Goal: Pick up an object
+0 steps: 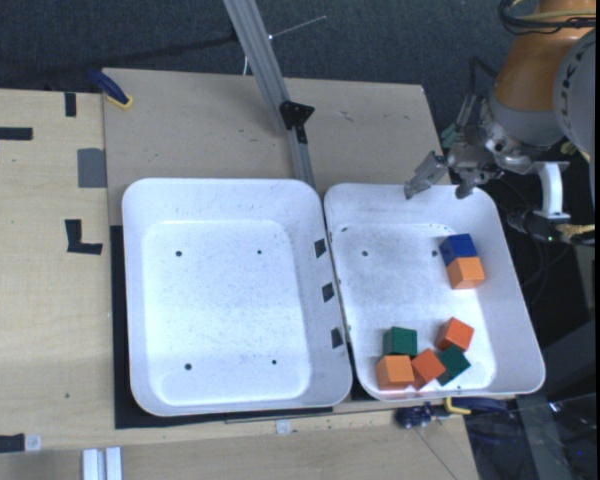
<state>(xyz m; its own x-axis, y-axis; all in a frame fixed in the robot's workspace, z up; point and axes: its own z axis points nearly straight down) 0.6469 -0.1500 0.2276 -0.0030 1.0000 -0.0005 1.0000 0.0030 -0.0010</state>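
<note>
1. Pale wooden surface [210, 118] under two shallow white bins set side by side, dark floor beyond its far edge
2. Left bin [140, 208] lying bare white with a few small dark dots on its floor
3. Right bin [380, 218] holding all the blocks, none of them between the jaws
4. Blue block [458, 247] near the right wall, touching an orange block [466, 272] just nearer than it
5. Cluster at the near end: green block [401, 341], orange block at the near left of the cluster [394, 371], red-orange block [427, 367] beside it, another orange block [457, 334] tilted on the right, dark green block [453, 365] tucked under that one
6. Grey arm with orange band [530, 73] reaching in from the right, gripper [441, 183] hanging over the far rim of the right bin, well apart from every block
7. Jaws spread apart, two dark fingertips pointing down with a clear gap and nothing clamped
8. Slanted grey metal bar [265, 58] running from the far side down to the gap between the bins
9. Small blue and yellow item [112, 88] lying at the far left corner of the surface
</note>
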